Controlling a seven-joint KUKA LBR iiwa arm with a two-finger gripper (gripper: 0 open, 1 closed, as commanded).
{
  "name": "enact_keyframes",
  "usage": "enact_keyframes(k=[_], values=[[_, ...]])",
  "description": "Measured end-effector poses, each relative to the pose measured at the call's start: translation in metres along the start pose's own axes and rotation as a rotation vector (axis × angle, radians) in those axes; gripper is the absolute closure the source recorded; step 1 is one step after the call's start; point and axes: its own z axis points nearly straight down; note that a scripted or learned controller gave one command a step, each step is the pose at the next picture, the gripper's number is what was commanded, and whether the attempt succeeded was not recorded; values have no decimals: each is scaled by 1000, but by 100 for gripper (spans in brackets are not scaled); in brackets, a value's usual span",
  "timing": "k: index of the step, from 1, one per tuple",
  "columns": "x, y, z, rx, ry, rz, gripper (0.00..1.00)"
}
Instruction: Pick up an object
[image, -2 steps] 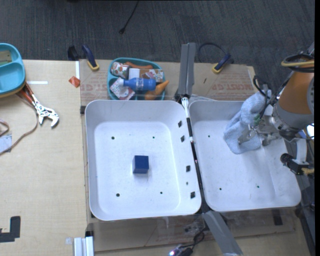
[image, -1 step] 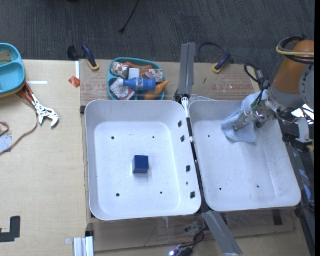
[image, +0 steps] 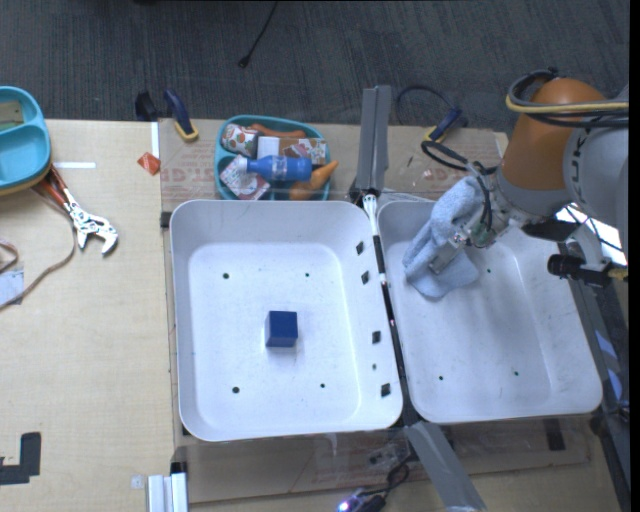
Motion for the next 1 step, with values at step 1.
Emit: enact_keyframes(k=[1], values=[[-1, -1, -9, -1, -1, 4, 100]])
